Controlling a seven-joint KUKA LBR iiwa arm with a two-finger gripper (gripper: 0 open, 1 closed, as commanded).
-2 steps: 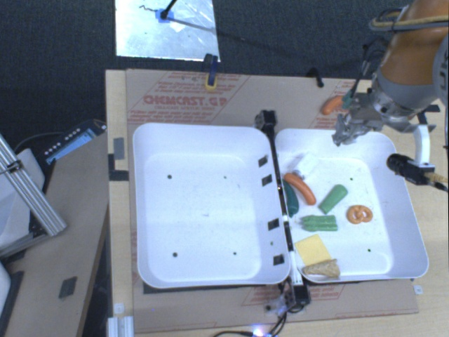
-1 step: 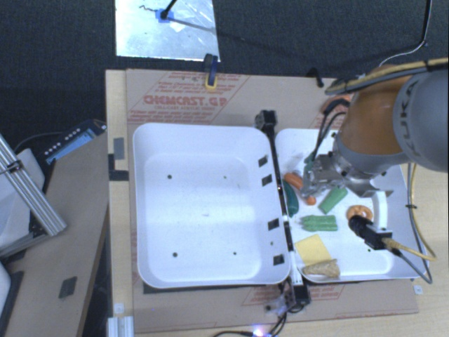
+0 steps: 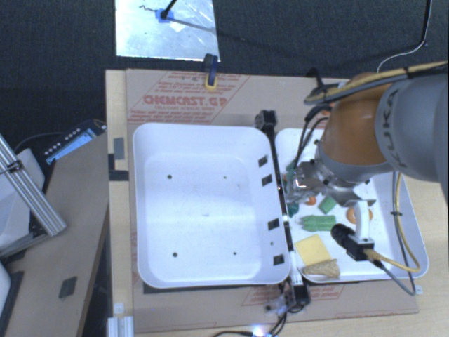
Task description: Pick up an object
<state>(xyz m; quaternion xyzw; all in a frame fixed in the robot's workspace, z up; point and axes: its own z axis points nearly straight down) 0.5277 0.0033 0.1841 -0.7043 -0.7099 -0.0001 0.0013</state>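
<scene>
Arm (image 3: 393, 132), grey with an orange band, is pictured stretched in from the right over the right bin (image 3: 414, 248). Its claw (image 3: 299, 187) is set low at that bin's left edge, close against the divide from the left bin (image 3: 203, 135). Whether the claw is spread or closed cannot be told, since it is masked from above by the wrist, and nothing can be seen held in it.

Candidate objects are scattered across the near half of the right bin. A green stick (image 3: 317, 222) and a small green piece (image 3: 327, 204) lie just beside the claw, and a dark teal item (image 3: 292, 206) is partly hidden beneath it. An orange-and-white piece (image 3: 355, 215) lies to the right. Nearer still, a yellow block (image 3: 312, 246) is touched by a tan wedge (image 3: 323, 268). All are judged to be resting on the bin floor.

The task is judged to be at the reaching stage: no object is shown lifted, and the grasp and the raise are left to be done.
</scene>
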